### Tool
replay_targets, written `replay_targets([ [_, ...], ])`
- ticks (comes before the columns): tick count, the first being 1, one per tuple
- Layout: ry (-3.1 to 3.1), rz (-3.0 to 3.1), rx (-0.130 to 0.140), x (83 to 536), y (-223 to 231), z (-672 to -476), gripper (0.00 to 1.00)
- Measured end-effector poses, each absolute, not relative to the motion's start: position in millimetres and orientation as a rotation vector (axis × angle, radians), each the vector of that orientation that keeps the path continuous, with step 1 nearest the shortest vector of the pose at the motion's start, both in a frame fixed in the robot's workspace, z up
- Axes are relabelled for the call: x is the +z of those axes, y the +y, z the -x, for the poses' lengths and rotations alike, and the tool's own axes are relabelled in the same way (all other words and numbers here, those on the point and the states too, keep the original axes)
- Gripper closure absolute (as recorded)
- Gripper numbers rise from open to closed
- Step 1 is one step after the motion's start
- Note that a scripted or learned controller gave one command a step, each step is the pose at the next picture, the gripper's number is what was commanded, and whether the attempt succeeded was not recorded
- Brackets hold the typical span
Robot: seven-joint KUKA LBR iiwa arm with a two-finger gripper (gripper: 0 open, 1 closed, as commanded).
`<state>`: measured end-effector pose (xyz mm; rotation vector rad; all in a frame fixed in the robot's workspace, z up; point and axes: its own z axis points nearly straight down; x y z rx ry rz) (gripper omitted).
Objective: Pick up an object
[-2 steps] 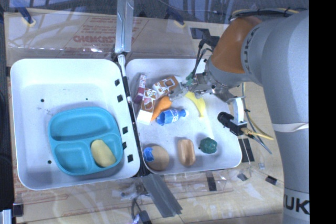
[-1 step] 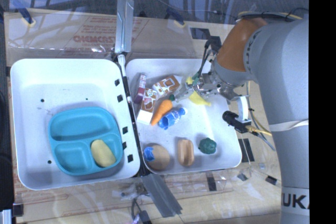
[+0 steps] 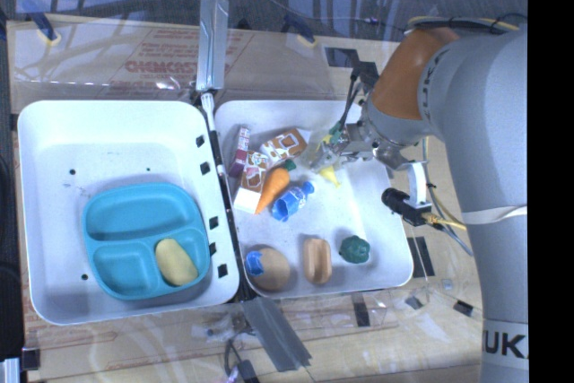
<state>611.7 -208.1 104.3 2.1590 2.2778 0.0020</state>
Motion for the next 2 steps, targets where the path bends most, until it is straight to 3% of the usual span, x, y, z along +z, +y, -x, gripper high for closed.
replay_targets([
  [1, 2.194, -2.244, 0.005, 176, -145, -622.4, 1.00],
  [2, 2.222, -2.225, -0.001, 192, -69, -606.2, 1.00],
])
